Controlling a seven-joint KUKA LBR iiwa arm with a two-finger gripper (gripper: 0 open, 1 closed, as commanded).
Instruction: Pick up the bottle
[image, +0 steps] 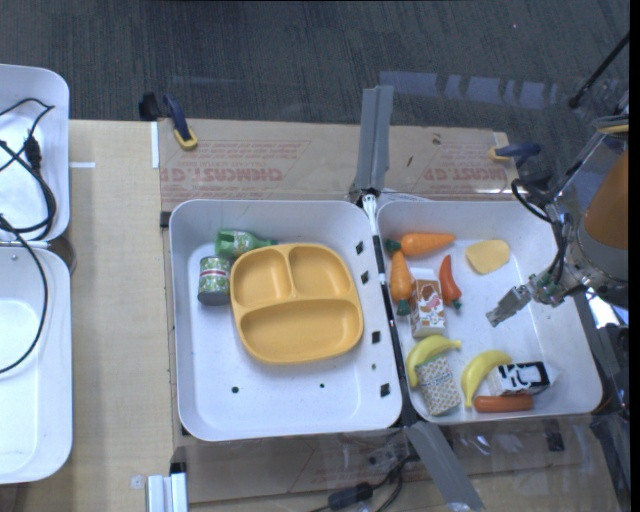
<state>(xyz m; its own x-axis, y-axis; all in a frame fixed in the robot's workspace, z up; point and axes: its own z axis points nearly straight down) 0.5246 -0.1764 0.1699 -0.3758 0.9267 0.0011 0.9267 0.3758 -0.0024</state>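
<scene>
At the frame's three o'clock edge the arm (612, 205) shows as a broad rounded body, its orange band blurred and cropped by the border, with a pale grey shell just above it toward one o'clock. Thin black cables (545, 205) loop off the arm's nine o'clock side and trail down along it. Below them a slim grey wrist section narrows to a small cluster of metallic and greenish parts. From there the gripper (507, 307) ends in pale grey metal fingers, narrow and flat-sided, too small to show screws or markings.

High slanted view over both bins (190, 300)
</scene>
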